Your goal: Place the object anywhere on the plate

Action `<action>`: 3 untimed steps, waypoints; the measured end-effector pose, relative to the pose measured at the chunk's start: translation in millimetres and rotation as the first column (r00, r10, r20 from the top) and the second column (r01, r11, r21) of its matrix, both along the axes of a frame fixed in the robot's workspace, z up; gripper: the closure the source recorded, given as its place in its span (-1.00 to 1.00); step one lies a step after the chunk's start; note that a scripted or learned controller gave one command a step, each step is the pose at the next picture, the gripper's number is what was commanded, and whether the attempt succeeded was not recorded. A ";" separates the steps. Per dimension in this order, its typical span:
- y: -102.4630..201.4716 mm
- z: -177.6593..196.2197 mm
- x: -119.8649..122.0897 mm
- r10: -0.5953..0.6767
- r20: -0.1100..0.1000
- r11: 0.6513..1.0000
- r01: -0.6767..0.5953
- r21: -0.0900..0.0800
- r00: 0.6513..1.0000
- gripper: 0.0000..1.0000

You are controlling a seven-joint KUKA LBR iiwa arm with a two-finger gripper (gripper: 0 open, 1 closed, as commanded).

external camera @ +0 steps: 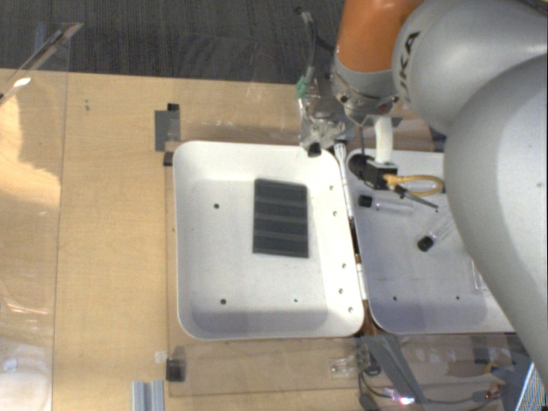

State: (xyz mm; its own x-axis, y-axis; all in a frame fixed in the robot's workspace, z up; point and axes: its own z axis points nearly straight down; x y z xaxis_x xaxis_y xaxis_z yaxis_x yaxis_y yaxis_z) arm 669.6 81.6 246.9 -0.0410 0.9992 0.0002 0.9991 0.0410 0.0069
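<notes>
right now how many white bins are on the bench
2. The left bin holds the dark ribbed plate; the right bin sits right beside it, its far side hidden under the arm.

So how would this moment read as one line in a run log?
gripper: over far right corner of left white bin | dark grey ribbed rectangular plate: flat mid-bin, bare | small black object: lying in right white bin

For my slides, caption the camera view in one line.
Gripper at far right corner of left bin, dark ribbed plate lying at its centre.
</notes>
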 end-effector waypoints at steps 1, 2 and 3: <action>55.9 -144.6 -1.6 -0.151 -0.003 0.989 0.151 0.002 0.989 1.00; 124.3 -62.3 -0.1 0.074 0.000 0.997 -0.074 0.001 0.997 1.00; 134.4 48.2 0.0 0.428 0.005 0.904 -0.428 -0.002 0.904 1.00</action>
